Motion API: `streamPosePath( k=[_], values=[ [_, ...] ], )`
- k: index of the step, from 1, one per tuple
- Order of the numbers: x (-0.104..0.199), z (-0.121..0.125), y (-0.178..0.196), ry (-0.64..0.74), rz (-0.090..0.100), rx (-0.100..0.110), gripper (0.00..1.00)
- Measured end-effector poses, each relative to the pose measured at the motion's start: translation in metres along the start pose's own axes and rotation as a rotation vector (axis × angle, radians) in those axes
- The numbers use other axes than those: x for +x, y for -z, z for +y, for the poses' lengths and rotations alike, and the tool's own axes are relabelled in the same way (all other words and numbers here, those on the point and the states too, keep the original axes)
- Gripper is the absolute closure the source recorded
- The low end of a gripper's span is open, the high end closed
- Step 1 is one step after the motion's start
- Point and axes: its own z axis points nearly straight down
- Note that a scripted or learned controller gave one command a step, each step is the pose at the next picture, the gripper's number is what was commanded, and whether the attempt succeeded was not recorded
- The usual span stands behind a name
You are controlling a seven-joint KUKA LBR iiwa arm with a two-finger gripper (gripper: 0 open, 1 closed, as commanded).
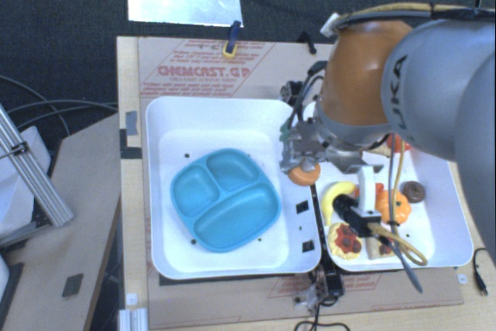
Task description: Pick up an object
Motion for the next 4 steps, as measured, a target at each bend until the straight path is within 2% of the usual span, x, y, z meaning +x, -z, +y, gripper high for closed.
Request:
streamPosePath(
  k=[1, 2, 3, 4],
  values=[
    [0.042, 0.007, 0.034, 0.002, 0.001, -0.002, 1.0],
    [0.055, -0.018, 0.1, 0.0, 0.002, -0.006, 1.0],
    [0.085, -0.041, 0.053, 0.001, -0.001, 0.005, 1.0],
    [0.026, -0.023, 0.032, -0.011, -0.004, 0.003, 1.0]
  ],
)
